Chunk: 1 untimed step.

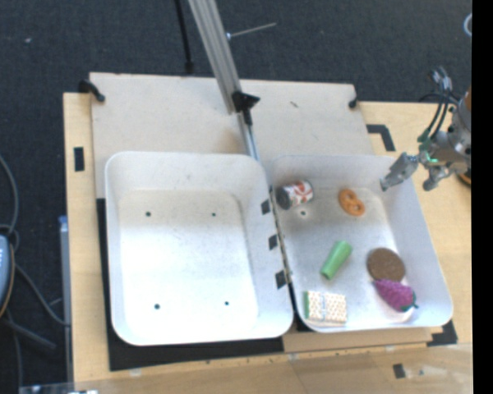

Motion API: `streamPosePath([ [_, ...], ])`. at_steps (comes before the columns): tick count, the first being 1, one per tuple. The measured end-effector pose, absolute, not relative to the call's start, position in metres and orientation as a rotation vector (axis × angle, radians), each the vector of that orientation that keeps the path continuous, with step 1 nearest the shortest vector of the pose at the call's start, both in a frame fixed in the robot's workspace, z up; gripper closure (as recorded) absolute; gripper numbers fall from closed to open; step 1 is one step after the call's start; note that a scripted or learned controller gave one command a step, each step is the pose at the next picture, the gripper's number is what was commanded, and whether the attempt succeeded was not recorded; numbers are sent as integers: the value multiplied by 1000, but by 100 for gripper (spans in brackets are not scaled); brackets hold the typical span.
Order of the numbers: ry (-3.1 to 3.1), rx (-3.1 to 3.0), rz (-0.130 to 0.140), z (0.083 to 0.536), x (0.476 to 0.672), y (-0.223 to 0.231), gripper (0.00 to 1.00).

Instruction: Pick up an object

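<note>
- The pincer (416, 171) hangs over the upper right rim of the right bin (431, 249), at the right side of the camera view, with the rest of the arm running off that edge.
- Its two grey fingers are spread apart, one reaching left over the bin rim and one pointing down to the right, and nothing sits between them.
- Six things lie in the right bin, all apart from the pincer.
- A small red-and-white can (297, 193) lies on its side near the bin's upper left corner, close to the divide between the bins.
- An orange round piece (352, 203) rests right of the can, the nearest thing to the pincer.
- A green cylinder (336, 259) lies tilted near the middle of the bin.
- A brown round disc (385, 263) sits to the right of the cylinder, and a purple lumpy thing (393, 294) lies just below it, touching or nearly so.
- A pale checked block (325, 306) with a green edge rests by the lower left rim.
- The left bin (115, 220) sits beside the right one on the table (181, 109).
- A slanted metal rail (214, 43) runs from the top of the view down to where the bins meet.
</note>
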State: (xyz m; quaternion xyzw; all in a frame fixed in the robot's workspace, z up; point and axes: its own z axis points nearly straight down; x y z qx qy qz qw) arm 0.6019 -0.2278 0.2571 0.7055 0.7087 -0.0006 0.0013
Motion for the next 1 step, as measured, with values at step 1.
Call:
streamPosePath([
  [1,2229,2215,-5,212,603,-222,0],
])
